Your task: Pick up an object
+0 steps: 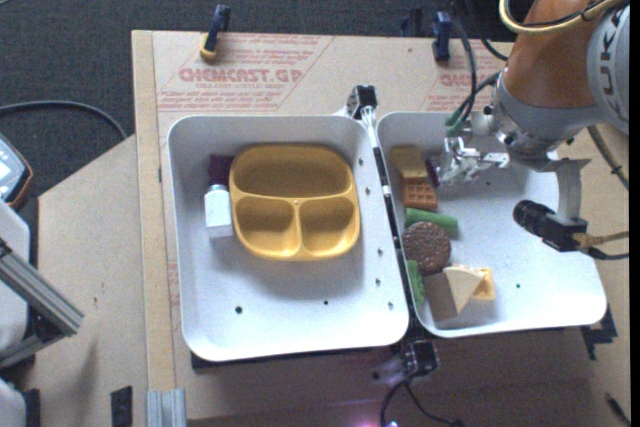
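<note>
Nearest the camera, at the front edge of the desk (pixel 150 215), a small dark clamp (pixel 418 356) sits where the two white bins meet, its details too blurred to read. From the camera view, the left bin (pixel 190 245) holds a yellow divided plate (pixel 294 200) at its middle, with a small white bottle (pixel 218 210) touching the plate's left edge and a dark purple thing (pixel 220 166) just behind it, mostly hidden by the plate. The right bin (pixel 545 285) holds toy food crowded along its left wall: a tan wedge (pixel 452 292) beside a yellow cheese piece (pixel 483 283) at the front, a brown round cookie (pixel 427 244), a green bean pod (pixel 432 218), a waffle square (pixel 419 192) and a tan block (pixel 407 160) toward the back. A green piece (pixel 415 280) is partly covered by the cookie and the wedge. My end effector (pixel 462 163) hangs over the back of the right bin, just right of the waffle; its metal parts merge into a pale tangle, so I cannot tell whether it is clenched or released, and I see nothing between them. My orange band (pixel 565 10) is cut off by the frame's right side. A black cylinder (pixel 545 223) juts out below my wrist over the bin's bare floor.
</note>
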Tool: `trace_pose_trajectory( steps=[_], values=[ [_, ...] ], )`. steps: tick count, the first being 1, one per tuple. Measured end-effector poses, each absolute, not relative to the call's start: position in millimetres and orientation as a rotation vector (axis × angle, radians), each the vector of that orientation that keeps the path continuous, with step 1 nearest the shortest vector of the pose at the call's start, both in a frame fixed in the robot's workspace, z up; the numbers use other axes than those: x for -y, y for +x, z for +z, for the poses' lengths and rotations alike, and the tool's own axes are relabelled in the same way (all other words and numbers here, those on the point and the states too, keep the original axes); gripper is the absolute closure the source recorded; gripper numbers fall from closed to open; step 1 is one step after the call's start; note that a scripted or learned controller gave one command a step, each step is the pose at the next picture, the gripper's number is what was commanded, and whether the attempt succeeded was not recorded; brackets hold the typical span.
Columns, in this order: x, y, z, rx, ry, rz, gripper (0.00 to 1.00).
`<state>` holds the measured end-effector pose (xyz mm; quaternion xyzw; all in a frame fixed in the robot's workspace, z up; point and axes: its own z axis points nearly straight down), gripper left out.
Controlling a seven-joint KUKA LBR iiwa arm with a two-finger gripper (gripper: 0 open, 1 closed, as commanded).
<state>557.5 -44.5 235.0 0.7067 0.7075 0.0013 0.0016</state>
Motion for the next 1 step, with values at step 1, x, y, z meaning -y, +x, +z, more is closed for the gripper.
trace_pose_trajectory(
  steps=[1],
  values=[
    [42.7,552.0,232.8,-2.222,2.223,-0.001,1.00]
  ],
)
